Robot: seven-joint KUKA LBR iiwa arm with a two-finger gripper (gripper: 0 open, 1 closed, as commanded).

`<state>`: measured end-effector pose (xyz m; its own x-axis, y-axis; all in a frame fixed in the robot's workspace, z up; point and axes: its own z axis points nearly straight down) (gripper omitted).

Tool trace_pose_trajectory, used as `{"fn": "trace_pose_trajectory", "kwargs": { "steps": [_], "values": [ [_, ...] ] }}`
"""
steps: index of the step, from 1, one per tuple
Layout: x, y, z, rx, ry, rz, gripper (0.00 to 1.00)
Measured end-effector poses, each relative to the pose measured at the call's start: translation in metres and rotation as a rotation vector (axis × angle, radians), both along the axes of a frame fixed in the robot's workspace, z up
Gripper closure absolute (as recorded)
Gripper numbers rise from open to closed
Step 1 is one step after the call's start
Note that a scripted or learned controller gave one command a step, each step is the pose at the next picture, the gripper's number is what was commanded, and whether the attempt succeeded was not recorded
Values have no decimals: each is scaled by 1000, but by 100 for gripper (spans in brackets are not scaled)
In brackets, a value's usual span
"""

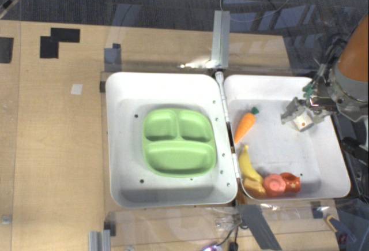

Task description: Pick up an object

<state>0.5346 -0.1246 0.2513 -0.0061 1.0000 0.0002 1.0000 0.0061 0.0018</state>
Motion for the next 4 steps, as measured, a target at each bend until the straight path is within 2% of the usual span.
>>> {"fn": "trace_pose_trajectory", "kwargs": {
  "steps": [1,2,3,4],
  "values": [
    [36,77,-69,0,1,-46,0],
    [34,43,-130,0,1,35,0],
    [44,54,-67,0,-2,72,0],
    [48,41,-157,0,-3,86,0]
  ]
}}
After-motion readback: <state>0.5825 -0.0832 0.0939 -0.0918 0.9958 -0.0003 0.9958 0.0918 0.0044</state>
